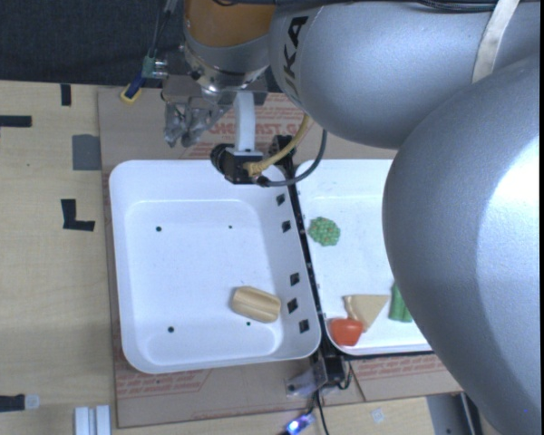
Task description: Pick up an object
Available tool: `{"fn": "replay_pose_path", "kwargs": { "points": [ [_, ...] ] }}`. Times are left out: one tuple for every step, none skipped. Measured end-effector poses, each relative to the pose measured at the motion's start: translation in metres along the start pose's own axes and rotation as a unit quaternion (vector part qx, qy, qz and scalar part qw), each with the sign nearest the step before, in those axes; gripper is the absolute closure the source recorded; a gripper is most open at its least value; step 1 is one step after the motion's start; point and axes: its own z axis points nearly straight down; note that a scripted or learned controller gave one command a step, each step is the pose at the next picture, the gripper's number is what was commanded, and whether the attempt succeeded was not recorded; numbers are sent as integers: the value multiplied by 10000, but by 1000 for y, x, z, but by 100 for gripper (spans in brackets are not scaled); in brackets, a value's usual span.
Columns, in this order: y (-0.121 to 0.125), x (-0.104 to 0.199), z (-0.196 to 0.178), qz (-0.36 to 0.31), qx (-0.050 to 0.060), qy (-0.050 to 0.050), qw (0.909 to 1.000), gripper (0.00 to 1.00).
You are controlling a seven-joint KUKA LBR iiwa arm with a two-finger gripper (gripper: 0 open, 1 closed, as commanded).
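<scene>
Hovering above the left bin's (127, 243) far rim, end effector (189, 130) grip state unclear, bread roll (256, 304) below.

Glossy white plastic bins (136, 243) sit on matt brown cardboard (154, 390); the arm's grey shell (408, 62) looks smooth, satin.

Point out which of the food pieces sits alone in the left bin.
The tan bread roll. It lies by itself in the left bin; the green broccoli, cheese wedge and red tomato share the right bin.
</scene>
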Motion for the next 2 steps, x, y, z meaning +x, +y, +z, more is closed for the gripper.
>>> {"fn": "replay_pose_path", "kwargs": {
  "points": [
    [7, -102, 35, 68, 66, -48, 9999, 100],
    [26, -10, 37, -15, 40, -18, 10000, 100]
  ]
}}
